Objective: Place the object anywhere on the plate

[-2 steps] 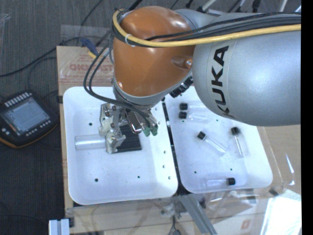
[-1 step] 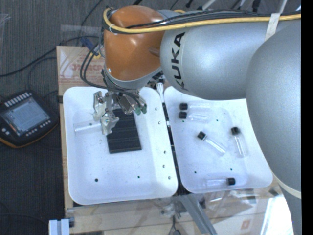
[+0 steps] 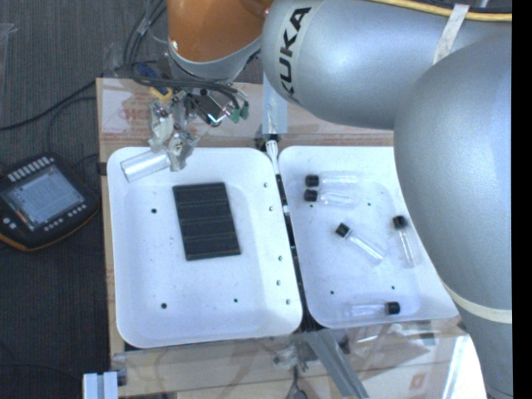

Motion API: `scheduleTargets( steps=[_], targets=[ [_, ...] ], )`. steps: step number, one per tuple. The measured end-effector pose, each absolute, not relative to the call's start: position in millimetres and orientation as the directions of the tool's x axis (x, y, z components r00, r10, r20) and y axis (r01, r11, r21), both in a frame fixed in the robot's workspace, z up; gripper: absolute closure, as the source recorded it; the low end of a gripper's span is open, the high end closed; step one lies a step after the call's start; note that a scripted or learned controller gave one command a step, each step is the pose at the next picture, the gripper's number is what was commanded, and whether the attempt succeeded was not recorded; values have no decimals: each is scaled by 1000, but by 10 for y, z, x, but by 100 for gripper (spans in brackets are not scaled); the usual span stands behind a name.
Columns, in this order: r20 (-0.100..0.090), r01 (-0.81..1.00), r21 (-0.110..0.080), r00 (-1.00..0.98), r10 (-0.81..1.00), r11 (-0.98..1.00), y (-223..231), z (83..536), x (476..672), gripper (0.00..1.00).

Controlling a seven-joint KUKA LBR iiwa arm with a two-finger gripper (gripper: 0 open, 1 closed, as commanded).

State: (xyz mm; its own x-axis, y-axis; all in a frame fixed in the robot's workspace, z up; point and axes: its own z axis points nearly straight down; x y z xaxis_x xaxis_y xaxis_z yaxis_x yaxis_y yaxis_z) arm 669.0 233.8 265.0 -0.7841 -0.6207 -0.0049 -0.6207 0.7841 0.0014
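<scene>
A black ribbed rectangular plate lies flat in the left bin, a little above its middle. My gripper hangs over the bin's far left corner, up and left of the plate. A clear tube sticks out to the left from between its fingers, tilted and crossing over the bin's rim. The gripper is shut on the tube's right end. The tube is well apart from the plate.
The right bin holds several clear vials with black caps, such as one vial near its middle and another vial at the right. A pendant lies left of the bench. The big grey arm covers the upper right.
</scene>
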Motion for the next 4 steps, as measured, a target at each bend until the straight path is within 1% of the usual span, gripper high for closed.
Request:
scheduleTargets(
  steps=[1, 2, 3, 4],
  targets=[
    [-2, -735, 1, -678, -735, 678, 2231, 2947, 6020, 100],
    [-2, -944, 2, -329, -944, 329, 2206, 2711, 5556, 100],
    [-5, -966, 2, -257, -966, 257, 2259, 2285, 6684, 100],
    [-3, -989, 2, -145, -989, 145, 2190, 2582, 5737, 100]
  ],
)
